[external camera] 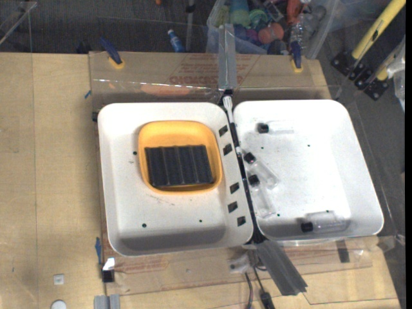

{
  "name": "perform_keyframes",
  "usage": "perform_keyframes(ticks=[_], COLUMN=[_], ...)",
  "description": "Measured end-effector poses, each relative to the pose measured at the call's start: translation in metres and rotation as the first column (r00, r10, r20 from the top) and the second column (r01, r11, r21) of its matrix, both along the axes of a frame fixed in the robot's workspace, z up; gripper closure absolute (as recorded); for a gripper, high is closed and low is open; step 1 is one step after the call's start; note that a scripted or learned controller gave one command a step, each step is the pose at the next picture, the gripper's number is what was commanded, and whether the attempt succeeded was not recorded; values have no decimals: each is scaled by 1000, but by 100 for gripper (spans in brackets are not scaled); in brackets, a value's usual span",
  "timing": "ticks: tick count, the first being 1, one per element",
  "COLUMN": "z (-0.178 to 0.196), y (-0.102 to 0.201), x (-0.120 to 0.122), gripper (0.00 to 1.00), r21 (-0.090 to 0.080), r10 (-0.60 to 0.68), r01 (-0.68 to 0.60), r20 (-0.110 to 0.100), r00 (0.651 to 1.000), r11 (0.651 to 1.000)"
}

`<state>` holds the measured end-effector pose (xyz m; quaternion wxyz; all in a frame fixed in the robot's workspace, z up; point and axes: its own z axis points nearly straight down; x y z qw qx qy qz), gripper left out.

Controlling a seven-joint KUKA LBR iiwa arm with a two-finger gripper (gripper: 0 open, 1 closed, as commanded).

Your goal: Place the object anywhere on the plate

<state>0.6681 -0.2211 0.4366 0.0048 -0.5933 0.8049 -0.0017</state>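
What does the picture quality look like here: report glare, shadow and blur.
Camera view: the right white bin is washed out by bright light, hiding its surface detail; the yellow plate and the dark ribbed object on it read clearly in the left bin; soft shadow lines that bin's lower wall; the background clutter is slightly blurred.

A shallow yellow-orange plate (178, 134) with rounded corners and a raised rim lies flat inside the left white bin, toward the bin's upper middle. On it rests a dark grey, nearly black rectangular block (177, 165) with lengthwise ridges running across its top face, giving it a ribbed look. The block lies flat, its long side roughly parallel to the plate's near edge, and it covers the lower half of the plate. Its near edge reaches the plate's front rim, while the far part of the plate stays bare.
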Motion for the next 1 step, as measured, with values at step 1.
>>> perform_keyframes(ticks=[1], z=[0], y=[0], x=[0], gripper=[100], r21=[-2], r10=[339], r01=[-339], r20=[-1], r00=[941], r11=[941])
